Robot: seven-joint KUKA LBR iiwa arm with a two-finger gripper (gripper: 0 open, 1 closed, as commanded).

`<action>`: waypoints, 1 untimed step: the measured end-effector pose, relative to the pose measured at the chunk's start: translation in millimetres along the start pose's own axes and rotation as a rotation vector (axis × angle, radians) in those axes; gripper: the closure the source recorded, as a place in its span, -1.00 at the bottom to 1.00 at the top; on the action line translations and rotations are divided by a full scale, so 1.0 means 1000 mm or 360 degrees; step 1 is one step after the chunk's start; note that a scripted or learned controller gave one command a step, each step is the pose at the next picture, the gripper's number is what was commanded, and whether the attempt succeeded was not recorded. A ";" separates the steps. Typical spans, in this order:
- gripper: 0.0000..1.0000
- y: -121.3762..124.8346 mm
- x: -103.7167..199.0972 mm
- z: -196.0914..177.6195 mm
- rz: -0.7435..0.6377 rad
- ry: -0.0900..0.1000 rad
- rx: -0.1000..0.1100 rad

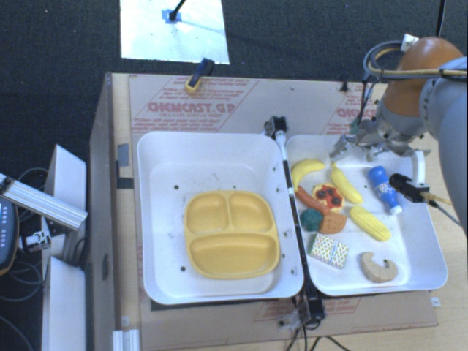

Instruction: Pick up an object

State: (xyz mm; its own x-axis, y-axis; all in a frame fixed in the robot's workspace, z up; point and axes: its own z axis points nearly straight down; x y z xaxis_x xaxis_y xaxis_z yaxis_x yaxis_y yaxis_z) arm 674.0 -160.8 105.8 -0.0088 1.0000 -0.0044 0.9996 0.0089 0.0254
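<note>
Arm came in from the right, wrist over the far edge of the right bin (pixel 431 269). Claw (pixel 363 143) hung at the bin's far rim; whether it was released or clenched could not be told. Nothing seen held in it.

All objects lay in the right bin: banana (pixel 307 170) at far left, second yellow piece (pixel 346 184) just right of it, blue bottle (pixel 383 189) further right, corn (pixel 370 223), pizza slice (pixel 328 195), carrot (pixel 308 198), checked block (pixel 329 251), tan ring piece (pixel 378 268) at the near side. Left bin (pixel 161 196) carried a yellow tray (pixel 232 234).

Nearest candidate judged to be the second yellow piece: it lay just near-left of the claw, long axis running far-left to near-right. Blue bottle lay near-right of the claw, about as close. Coming move would likely be a short descent toward the near side
</note>
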 end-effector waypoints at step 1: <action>-1.00 -0.005 0.031 0.021 0.0007 0.0007 0.0036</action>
State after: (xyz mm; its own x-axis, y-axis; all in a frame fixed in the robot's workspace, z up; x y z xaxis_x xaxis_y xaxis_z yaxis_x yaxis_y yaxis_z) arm 669.2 -130.0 84.9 -0.0044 1.0000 0.0002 1.0000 0.0044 0.0027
